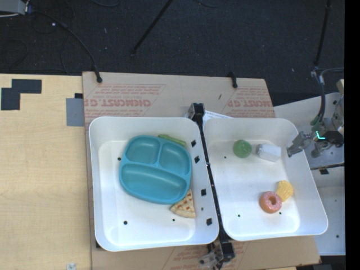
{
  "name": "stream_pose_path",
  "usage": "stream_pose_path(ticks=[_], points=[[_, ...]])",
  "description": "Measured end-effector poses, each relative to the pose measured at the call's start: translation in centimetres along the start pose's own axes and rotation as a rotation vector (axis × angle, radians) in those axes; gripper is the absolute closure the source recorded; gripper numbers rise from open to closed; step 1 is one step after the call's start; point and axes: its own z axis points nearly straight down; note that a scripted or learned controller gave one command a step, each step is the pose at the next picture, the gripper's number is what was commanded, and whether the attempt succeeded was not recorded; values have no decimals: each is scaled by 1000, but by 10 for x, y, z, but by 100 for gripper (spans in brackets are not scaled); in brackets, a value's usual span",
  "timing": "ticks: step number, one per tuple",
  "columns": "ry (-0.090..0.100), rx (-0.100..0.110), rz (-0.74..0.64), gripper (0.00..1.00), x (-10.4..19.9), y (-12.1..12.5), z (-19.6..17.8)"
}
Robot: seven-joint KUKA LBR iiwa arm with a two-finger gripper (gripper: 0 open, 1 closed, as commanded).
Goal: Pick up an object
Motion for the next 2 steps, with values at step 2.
stream_pose_path(ticks=[2], points=[[1, 3, -1, 0, 4, 6, 46]])
